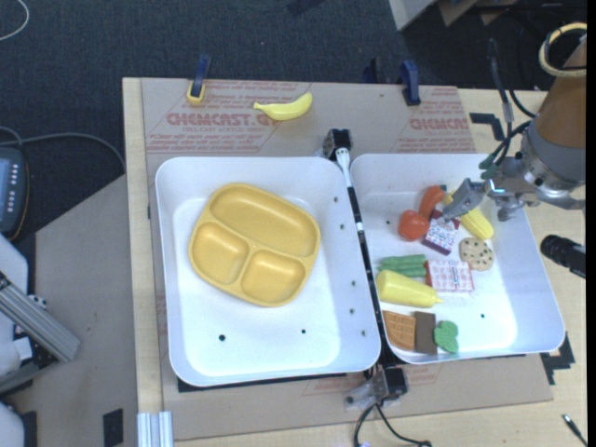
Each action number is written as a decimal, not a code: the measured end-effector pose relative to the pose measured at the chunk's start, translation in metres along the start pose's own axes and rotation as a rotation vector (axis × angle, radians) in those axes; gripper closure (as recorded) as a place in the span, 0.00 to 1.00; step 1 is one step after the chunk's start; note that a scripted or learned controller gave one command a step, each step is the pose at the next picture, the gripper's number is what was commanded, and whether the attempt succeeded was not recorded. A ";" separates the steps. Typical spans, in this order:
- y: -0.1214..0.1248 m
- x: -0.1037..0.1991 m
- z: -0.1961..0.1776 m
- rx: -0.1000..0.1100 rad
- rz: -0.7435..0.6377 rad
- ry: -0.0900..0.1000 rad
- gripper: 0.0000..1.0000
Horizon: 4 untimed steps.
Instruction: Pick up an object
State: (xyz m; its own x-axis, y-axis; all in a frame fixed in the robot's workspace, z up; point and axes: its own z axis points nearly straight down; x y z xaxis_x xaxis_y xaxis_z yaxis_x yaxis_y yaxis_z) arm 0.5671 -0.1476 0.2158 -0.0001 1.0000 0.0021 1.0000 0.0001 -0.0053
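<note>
Hovering over the right bin (521, 329), gripper (458, 203), grasp state impossible to tell. Just below-left of it, purple packet (440, 238), beside tomato (413, 224), long axis slanting toward it.

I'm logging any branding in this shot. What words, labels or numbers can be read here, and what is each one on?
"CHEMCAST", in red, on the brown board behind the left bin.
A cut-off part of the same red word on the board behind the right bin.
Smaller red lines beneath both: too blurred to read.
Print on the small purple packet and the pink-and-white card: too small to read.
</note>
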 end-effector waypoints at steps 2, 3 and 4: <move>-0.004 0.012 0.122 0.001 0.000 0.000 0.00; -0.004 0.013 0.132 -0.001 0.001 0.000 0.00; -0.003 0.012 0.121 -0.004 0.002 -0.001 1.00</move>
State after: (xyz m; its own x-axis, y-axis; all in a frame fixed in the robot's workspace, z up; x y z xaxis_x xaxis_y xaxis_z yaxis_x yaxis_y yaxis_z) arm 0.5631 -0.1351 0.0953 0.0023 1.0000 0.0008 1.0000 -0.0023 -0.0010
